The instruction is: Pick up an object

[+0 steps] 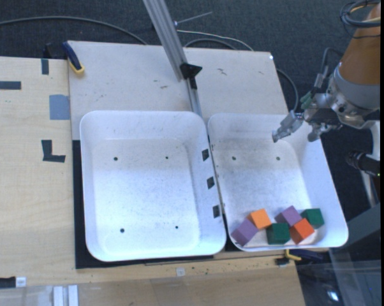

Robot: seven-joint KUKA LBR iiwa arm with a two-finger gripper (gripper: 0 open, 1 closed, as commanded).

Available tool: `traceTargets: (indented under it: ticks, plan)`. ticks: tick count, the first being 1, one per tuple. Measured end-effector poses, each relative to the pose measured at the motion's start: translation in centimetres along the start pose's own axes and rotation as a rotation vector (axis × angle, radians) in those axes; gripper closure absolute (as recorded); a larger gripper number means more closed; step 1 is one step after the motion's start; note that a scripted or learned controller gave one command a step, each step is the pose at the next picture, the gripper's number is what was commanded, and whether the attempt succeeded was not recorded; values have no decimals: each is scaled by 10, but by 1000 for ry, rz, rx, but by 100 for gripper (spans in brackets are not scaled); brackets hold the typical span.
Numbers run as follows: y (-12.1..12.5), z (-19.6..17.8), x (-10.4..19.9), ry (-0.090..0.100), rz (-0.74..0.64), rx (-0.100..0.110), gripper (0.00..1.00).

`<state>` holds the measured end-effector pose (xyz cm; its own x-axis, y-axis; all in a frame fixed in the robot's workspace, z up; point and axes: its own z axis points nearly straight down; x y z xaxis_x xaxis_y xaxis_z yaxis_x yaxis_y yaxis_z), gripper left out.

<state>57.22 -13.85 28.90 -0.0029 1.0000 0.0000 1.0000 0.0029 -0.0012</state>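
The gripper [298,131] hangs open with nothing in it over the right bin's [319,171] far right edge, well apart from the blocks [280,225] bunched in that bin's near corner.

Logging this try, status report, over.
Gripper over right bin's far rim, holding nothing. Blocks clustered in its near corner. Nothing in the way.

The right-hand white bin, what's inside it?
The right bin holds a huddle of small blocks in its near corner: two purple, two orange and two green. They sit tight together, so anything beneath them is hidden.
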Motion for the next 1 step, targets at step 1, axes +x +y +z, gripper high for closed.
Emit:
traceTargets:
  ticks: [1]
  plan:
    - [14,26,9,-1,1,2,0]
